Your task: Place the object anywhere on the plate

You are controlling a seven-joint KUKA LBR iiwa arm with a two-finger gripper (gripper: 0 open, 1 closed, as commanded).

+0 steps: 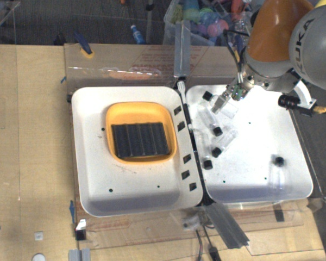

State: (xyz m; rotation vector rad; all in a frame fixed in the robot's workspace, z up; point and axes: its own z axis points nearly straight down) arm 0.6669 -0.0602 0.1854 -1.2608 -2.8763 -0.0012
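The gripper (pixel 221 103) hangs over clear black-capped pieces (pixel 220 137) in the right bin (pixel 261 135); its spread cannot be told. Centre over one piece, descend straight, then carry left to the yellow plate (pixel 141 112).

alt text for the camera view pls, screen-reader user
A dark ridged object lies on a yellow plate in the left white bin. The arm's gripper hangs over the right bin.
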